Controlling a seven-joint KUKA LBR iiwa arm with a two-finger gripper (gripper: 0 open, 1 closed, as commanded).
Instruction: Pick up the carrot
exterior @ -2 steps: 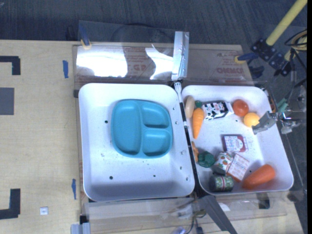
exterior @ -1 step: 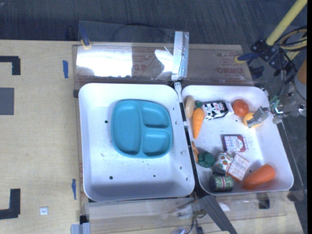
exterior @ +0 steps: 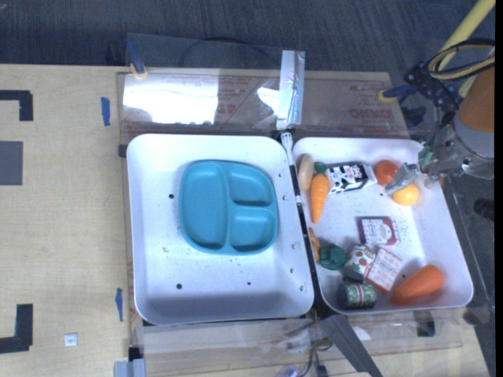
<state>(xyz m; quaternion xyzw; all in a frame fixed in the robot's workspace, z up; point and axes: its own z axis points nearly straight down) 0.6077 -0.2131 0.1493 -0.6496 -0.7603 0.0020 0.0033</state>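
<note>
The carrot [exterior: 318, 196], small and orange with a green top, lies upright along the left wall of the right bin [exterior: 460, 250]. My gripper [exterior: 414, 176] hangs over the bin's upper right corner, well to the right of the carrot. It sits right above a yellow-orange round fruit [exterior: 406, 196] and beside a red-orange round one [exterior: 384, 170]. Nothing shows held in it.
The left bin [exterior: 149, 234] holds a blue divided plate [exterior: 229, 206]. The right bin also has a black-and-white carton [exterior: 346, 177], a red packet [exterior: 377, 230], a small box [exterior: 383, 269], a green can [exterior: 358, 294], a dark green item [exterior: 332, 256] and a large orange vegetable [exterior: 418, 283].
</note>
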